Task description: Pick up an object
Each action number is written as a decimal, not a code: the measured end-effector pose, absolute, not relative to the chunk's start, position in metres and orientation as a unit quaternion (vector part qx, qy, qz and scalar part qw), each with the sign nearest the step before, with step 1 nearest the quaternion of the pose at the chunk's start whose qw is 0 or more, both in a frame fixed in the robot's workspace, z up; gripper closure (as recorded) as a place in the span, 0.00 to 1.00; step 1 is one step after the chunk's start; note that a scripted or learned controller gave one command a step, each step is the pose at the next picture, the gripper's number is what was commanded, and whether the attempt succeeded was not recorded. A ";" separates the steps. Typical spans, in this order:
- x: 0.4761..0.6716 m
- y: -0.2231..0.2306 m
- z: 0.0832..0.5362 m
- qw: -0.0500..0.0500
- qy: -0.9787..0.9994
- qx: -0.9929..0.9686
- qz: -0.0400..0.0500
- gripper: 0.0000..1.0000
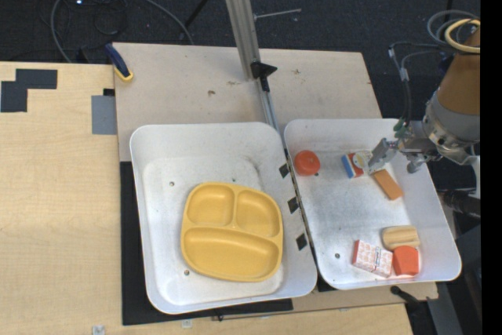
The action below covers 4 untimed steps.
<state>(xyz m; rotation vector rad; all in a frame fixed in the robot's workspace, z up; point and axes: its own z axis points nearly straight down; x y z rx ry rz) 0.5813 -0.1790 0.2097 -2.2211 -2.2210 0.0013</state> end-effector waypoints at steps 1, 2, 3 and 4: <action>0.578 -0.178 0.145 0.004 -0.707 -0.707 0.002 0.00; 0.579 -0.178 0.094 0.000 -0.706 -0.708 0.000 0.00; 0.579 -0.178 0.106 0.002 -0.706 -0.708 0.000 1.00; 0.577 -0.170 0.154 -0.001 -0.708 -0.707 0.000 1.00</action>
